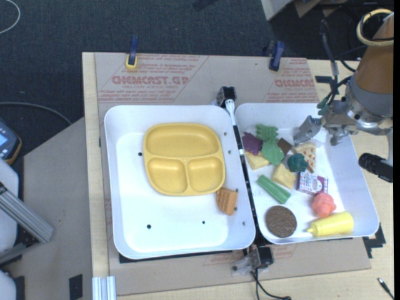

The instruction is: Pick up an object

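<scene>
My gripper (320,134) hangs over the far right part of the right bin (362,186), fingers apart and nothing between them. Just below and left of it lie a tan cracker (305,152) and a teal toy (296,162). Further left sit a purple piece (252,142), two green leafy pieces (267,132) and a yellow cheese wedge (256,161). Nearer the front are a green stick (274,189), a pink-and-white packet (310,182), a pink ball (323,204), a brown disc (280,220) and a yellow bottle (331,224).
The left bin (125,186) holds a yellow divided plate (184,158) and a small orange waffle piece (227,200) by its right wall. A black divider rail (240,161) runs between the bins. Cables and the arm stand at the right.
</scene>
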You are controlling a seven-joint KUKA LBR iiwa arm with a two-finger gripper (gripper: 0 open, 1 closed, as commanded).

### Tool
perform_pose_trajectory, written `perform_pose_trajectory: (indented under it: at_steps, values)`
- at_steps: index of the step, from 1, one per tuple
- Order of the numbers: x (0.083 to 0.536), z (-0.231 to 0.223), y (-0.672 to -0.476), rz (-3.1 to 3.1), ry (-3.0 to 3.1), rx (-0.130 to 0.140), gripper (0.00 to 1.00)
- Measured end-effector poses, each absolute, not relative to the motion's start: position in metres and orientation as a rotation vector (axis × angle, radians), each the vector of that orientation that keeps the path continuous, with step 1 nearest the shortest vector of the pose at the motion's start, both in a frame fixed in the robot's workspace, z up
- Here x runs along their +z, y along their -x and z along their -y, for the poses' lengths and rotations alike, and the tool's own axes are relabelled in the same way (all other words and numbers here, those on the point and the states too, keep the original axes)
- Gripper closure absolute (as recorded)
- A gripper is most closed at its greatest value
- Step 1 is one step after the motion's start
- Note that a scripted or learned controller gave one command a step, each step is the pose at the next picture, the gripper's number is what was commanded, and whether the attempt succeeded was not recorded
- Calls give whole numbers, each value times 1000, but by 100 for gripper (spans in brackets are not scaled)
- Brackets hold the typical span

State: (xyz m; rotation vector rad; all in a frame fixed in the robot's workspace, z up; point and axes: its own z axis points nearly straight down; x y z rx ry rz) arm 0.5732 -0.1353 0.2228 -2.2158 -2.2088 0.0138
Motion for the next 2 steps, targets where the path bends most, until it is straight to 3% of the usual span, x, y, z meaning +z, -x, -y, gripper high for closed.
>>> perform_pose_trajectory:
  at_steps: [1,2]
  values:
    - [230,135,-576,2220,2221,1,0]
    - [185,134,-583,2218,2218,4,0]
